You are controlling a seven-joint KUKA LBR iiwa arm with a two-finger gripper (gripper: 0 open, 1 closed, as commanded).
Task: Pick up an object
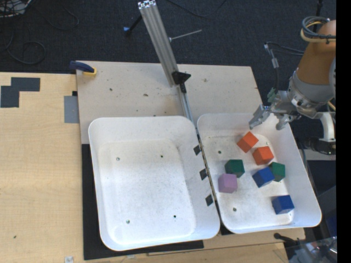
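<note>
The right bin (307, 201) holds several small blocks: two orange ones (247, 142) (262, 155), two dark green ones (235, 167) (278, 171), a purple one (227, 183) and two blue ones (263, 176) (283, 204). My gripper (270, 118) hangs above the far edge of that bin, up and to the right of the nearer orange block. Its two fingers (258, 116) are spread apart with nothing between them. The grey arm with its orange band (317, 64) comes in from the right.
The left bin (98, 147) lies beside the right one, with black clips (203, 173) along the shared edge. A slanted aluminium bar (162, 43) rises behind the bins. A blue and yellow clamp (82, 67) sits at the bench's far left corner.
</note>
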